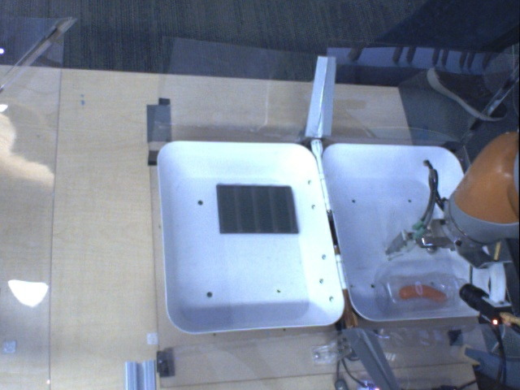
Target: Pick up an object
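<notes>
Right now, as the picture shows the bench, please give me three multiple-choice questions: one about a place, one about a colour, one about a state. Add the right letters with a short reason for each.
1. In which bin does the dark ribbed rectangle lie?
A. the left bin
B. the right bin
C. across both bins

2. What colour is the small object inside the clear container in the right bin?
A. blue
B. orange-red
C. green

3. Where is the gripper relative to the clear container?
A. lifting it high above the bench
B. over the right bin, just above the container in the view
C. over the left bin

Answers:
1. A, the rectangle sits near the middle of the left bin.
2. B, an orange-red shape shows through the clear wall.
3. B, the arm reaches in from the right and its tip sits over the right bin, by the container's upper edge.
</notes>
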